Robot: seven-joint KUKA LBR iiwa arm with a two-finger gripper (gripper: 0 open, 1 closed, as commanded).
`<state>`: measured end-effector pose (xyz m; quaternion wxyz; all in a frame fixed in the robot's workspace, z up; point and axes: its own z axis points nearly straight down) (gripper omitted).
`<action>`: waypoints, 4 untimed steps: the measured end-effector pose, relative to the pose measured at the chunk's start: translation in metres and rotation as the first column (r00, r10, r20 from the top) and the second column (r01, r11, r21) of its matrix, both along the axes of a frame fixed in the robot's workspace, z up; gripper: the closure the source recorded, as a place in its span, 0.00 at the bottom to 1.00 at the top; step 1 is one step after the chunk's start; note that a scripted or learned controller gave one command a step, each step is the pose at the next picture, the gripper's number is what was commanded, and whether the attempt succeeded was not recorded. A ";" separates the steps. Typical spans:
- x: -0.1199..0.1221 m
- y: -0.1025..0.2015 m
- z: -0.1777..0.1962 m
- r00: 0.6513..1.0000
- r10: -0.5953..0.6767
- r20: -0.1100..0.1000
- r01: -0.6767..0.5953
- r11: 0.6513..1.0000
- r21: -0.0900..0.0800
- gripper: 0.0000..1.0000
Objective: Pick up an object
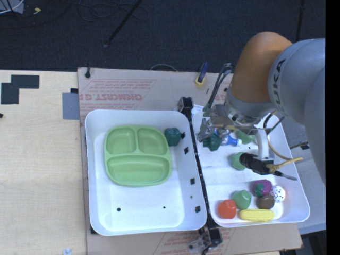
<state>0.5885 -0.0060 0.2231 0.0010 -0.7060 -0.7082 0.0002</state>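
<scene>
The gripper (211, 137) hangs low over the upper left part of the right bin (297, 209), close to the wall between the bins. A dark green lump (214, 142) sits right at its tips, but whether the fingers are apart, together or clamped on it cannot be told. A blue piece (231, 140) and a pale green piece (245, 138) lie just beside it.

Below, a round light green thing (237, 161) lies near the middle. Along the bin's near edge crowd a glossy red tomato (227, 209), a green cup shape (243, 198), a yellow corn cob (256, 214), a purple piece (261, 187), a brown ball (265, 201) and a white dotted ball (279, 195).

The left bin (101, 206) holds a smooth green divided plate (137, 156), with a dark teal lump (172, 136) touching its upper right corner; bare floor lies below the plate.
</scene>
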 end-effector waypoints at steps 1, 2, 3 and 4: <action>0.014 0.050 -0.008 1.000 0.001 -0.001 -0.001 1.000 0.001 1.00; 0.028 0.066 0.008 1.000 -0.002 0.001 0.002 1.000 0.000 1.00; 0.023 0.062 -0.005 1.000 -0.005 -0.003 0.005 1.000 -0.002 1.00; 0.020 0.068 0.011 1.000 -0.002 0.000 0.002 1.000 -0.001 1.00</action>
